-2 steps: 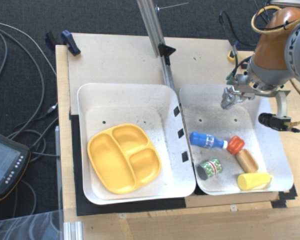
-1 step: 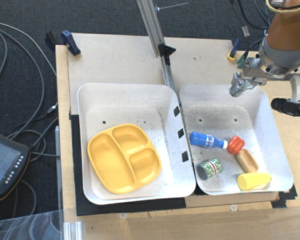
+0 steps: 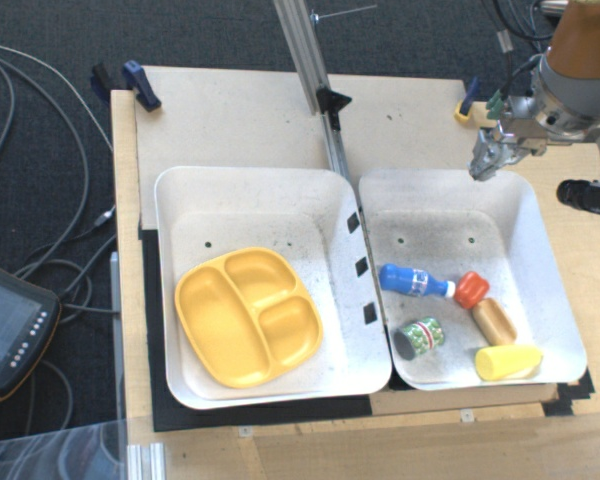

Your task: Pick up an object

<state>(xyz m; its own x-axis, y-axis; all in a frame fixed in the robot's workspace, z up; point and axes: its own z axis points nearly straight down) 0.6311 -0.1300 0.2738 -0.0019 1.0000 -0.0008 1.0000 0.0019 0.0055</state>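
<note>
My gripper (image 3: 487,158) hangs above the far right rim of the right bin (image 3: 540,218), with nothing seen between its fingers. Well below it in that bin lie a blue bottle with a white neck (image 3: 414,282), a red round piece (image 3: 471,289) touching a brown cylinder (image 3: 494,320), a green and white can (image 3: 421,336) on its side, and a yellow block (image 3: 508,362) near the front right corner. All these lie in the bin's front half, apart from the gripper.
The left bin (image 3: 180,208) holds a yellow three-compartment tray (image 3: 248,314). A metal rail (image 3: 310,58) slants down between the bins. Blue clamps sit at the bench's far corners (image 3: 140,83). A tablet and cables lie on the floor at the left.
</note>
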